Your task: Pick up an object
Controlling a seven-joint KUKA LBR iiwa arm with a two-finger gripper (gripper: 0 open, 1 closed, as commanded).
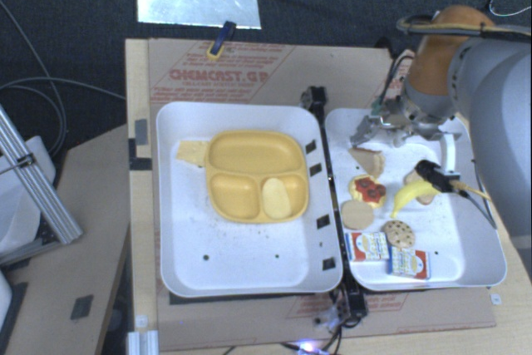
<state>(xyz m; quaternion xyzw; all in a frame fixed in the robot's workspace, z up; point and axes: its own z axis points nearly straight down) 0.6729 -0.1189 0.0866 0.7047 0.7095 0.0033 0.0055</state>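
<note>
Right now I see the end effector [379, 132] low over the far end of the right bin [480, 266], near the tabletop's [140, 245] far right corner. The wrist hides part of it, so I cannot tell whether it is open or closed. Just beside it on the near side lies a bread wedge [367, 160]. Then come a red-topped disc [368, 190], a banana [410, 196], a plain tan disc [358, 215], a cookie [399, 233] and two small cartons [366, 246] toward the near edge. In the left bin [179, 262] sits a yellow divided tray [249, 154] with a pale oval piece [276, 197] in one compartment. A pale slice [191, 152] pokes out at the tray's far left corner, partly hidden.
</note>
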